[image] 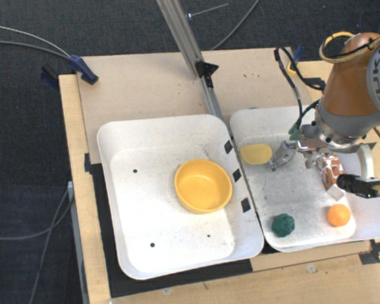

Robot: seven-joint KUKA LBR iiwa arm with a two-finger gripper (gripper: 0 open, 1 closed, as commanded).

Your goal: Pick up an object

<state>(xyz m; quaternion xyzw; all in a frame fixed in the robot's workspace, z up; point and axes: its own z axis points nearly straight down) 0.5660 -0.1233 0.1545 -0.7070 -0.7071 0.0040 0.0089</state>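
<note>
In the right bin [303, 237] lie a pale yellow flat object [256, 153] at the upper left, a dark green lump [283, 224] near the front, and an orange ball [339, 216] at the front right. A shiny brown object [330, 171] lies just below the wrist. My gripper [283, 156] hangs low over the bin, just right of the yellow object and pointing toward it. I see nothing held in it. The arm with its orange band [351, 91] reaches in from the right.
A yellow bowl [203, 185] sits upright in the middle of the left bin [138, 238]. A slanted metal pole [191, 48] comes down to the ridge between the bins. Black cables [293, 86] trail by the wrist.
</note>
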